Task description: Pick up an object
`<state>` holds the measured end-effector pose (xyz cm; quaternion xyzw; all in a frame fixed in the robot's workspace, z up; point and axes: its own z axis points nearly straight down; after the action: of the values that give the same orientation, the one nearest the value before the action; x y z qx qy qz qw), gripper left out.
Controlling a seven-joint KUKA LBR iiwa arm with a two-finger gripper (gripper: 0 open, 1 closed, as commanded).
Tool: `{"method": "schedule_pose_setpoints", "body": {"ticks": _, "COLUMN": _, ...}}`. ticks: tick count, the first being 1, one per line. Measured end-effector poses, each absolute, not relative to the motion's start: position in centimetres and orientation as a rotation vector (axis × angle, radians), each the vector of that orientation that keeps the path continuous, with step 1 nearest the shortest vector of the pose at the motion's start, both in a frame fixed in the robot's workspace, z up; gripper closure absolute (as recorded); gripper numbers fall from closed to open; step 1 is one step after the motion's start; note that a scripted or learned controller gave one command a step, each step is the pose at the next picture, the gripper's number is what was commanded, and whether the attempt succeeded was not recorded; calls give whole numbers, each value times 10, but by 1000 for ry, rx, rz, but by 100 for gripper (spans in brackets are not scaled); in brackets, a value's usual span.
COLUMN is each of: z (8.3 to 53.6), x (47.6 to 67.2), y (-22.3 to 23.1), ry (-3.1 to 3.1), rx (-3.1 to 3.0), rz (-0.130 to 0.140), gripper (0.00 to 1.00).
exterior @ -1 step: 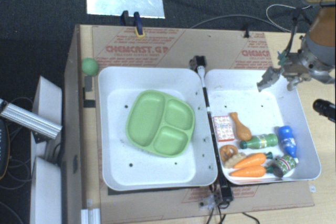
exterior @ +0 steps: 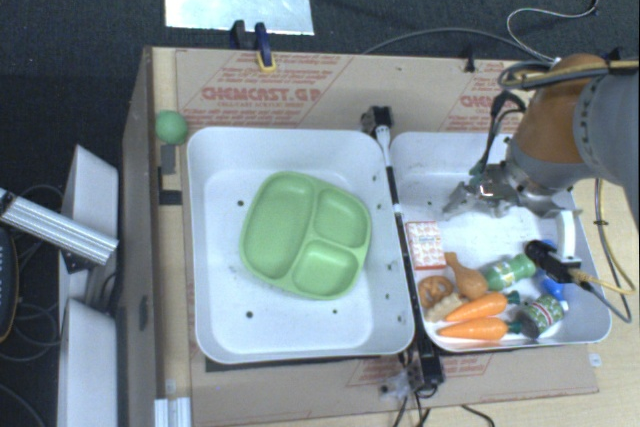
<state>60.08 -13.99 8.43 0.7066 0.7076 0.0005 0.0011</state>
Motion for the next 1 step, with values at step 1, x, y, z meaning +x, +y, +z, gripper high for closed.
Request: {"method": "schedule_pose_setpoints", "body": {"ticks": 1, "z": 85, "x": 617, "y": -186, "ry": 2220, "rx": 2218, "rz": 1, "gripper": 0}}
